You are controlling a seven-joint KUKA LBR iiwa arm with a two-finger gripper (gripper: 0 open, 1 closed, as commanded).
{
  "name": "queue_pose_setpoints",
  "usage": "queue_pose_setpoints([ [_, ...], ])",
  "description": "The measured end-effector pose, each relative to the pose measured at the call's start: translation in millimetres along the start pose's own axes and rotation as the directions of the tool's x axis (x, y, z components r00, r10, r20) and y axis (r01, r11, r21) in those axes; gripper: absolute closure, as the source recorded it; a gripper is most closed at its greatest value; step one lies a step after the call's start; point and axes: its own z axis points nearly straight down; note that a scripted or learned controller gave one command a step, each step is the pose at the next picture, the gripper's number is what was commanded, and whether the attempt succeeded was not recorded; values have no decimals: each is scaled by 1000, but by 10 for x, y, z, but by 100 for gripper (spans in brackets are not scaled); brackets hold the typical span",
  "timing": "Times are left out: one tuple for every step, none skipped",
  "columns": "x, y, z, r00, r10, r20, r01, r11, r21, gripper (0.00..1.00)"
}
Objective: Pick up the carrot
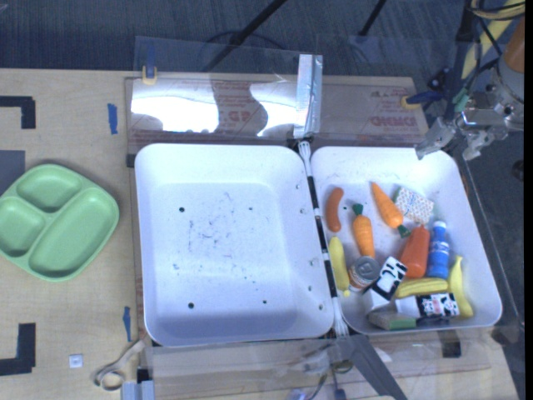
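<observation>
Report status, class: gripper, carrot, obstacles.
Gripper above right bin's far corner, holding nothing. Carrot lying in bin, untouched. Hot dog, banana, can crowd it.

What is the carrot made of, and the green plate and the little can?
The carrot looks like toy plastic: even orange, smooth, faint shine, with a stiff green top. The green plate seems matte moulded plastic, its edges rounded. The little can looks like metal, judging by its silvery lid, though it could be painted plastic.

A pale wooden counter (67,98), marked with black corner shapes and blue tape (112,117), is set before a dark blue-grey floor (125,7) crossed by black stand legs (275,11).
</observation>
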Motion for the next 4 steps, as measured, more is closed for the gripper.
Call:
queue_pose_setpoints([
  [327,303,1526,1000,14,0,-14,1000,0,0],
  [639,-234,1915,995,100,-1,-100,995,-3,0],
  [618,-222,1801,994,105,-1,-105,994,-8,100],
  [897,-733,934,989,-148,-1,148,989,1,100],
])
